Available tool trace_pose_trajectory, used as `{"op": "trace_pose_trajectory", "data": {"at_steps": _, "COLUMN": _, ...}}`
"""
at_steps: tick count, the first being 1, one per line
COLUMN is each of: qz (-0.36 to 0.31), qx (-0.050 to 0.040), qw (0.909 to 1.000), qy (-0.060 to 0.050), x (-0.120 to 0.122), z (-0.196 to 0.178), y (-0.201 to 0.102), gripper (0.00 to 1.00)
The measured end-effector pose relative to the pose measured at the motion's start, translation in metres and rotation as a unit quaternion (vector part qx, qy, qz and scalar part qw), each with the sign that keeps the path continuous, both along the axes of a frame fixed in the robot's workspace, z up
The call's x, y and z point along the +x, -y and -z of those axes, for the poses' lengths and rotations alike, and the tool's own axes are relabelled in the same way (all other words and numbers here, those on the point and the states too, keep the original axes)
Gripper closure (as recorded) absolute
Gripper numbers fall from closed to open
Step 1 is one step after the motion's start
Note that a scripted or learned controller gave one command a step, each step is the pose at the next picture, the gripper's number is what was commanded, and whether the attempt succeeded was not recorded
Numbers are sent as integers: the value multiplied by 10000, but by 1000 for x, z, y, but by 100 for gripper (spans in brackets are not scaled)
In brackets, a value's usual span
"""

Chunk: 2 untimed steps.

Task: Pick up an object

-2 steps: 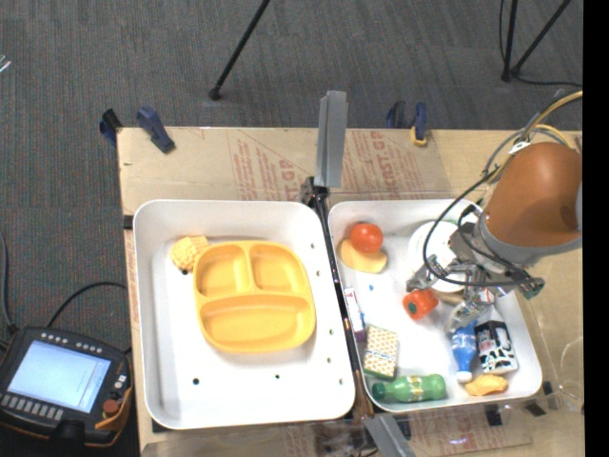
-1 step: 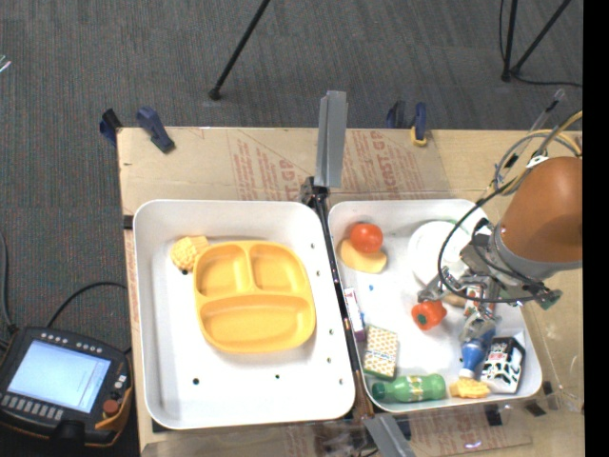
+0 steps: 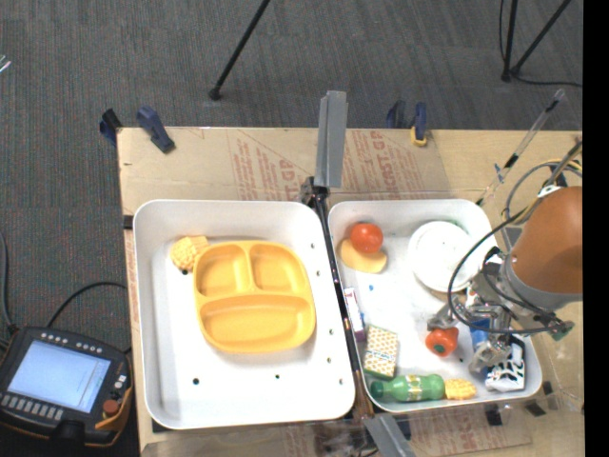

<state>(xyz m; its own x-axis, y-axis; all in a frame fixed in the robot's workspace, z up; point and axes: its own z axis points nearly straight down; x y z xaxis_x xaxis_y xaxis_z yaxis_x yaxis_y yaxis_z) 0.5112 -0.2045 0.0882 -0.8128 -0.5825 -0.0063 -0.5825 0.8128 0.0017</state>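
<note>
On the surface (image 3: 228,165), we see the left bin (image 3: 162,350) holding a yellow tray (image 3: 254,293) with a waffle (image 3: 187,251) touching its upper-left corner. In the right bin (image 3: 400,217) lie a tomato (image 3: 365,237), a checkered box (image 3: 382,350), a green bottle (image 3: 409,387), a white lid (image 3: 440,253) and a small orange object (image 3: 441,342). The end effector (image 3: 481,336) hangs just beside that object; we cannot tell its opening.
</note>
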Motion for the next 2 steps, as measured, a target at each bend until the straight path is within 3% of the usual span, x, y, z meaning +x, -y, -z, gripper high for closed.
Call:
{"op": "trace_pose_trajectory", "data": {"at_steps": 1, "qz": -592, "qx": -6, "qw": 9982, "qy": -17, "x": -20, "z": 1, "y": -55, "gripper": 0}}
{"op": "trace_pose_trajectory", "data": {"at_steps": 2, "qz": -642, "qx": 4, "qw": 9979, "qy": -16, "x": -19, "z": -7, "y": -58, "gripper": 100}}
